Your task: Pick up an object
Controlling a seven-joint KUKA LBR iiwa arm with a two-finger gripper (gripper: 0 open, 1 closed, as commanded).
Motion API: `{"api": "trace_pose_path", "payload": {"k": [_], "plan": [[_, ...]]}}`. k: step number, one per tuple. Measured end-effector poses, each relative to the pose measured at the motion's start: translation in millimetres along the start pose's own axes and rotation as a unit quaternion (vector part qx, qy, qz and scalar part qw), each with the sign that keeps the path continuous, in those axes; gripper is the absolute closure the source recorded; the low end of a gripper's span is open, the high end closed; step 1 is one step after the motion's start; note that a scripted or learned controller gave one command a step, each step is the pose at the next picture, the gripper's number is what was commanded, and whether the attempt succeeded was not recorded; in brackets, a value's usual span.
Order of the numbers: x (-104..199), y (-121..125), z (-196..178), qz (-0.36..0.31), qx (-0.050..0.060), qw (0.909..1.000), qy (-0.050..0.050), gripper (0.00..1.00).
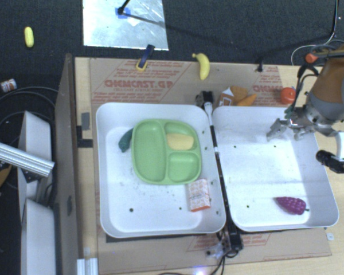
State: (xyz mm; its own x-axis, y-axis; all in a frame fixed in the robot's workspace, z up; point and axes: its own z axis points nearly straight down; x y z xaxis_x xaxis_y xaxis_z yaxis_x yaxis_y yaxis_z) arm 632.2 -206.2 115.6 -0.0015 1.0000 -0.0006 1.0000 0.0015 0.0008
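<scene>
White bins sit side by side: left bin, right bin. A green tray lies in the left bin, yellow food in its 2 o'clock compartment, a packet touching its 5 o'clock edge. The arm enters at 3 o'clock. The gripper hangs over the right bin's 1 o'clock area, fingers apart, holding nothing. Purple grapes lie at that bin's 5 o'clock.

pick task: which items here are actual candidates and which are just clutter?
In the bins, candidates:
purple grapes
green divided plate
yellow item on the plate
dark green item
small packet

Lying about, outside the bins:
banana
orange ball
yellow piece on the floor
</scene>
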Motion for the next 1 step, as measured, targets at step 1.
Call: {"api": "trace_pose_path", "payload": {"k": [1], "plan": [[21.3, 37.7, 31.7, -0.003, -0.002, 1.0000, 0.000, 0.00]]}}
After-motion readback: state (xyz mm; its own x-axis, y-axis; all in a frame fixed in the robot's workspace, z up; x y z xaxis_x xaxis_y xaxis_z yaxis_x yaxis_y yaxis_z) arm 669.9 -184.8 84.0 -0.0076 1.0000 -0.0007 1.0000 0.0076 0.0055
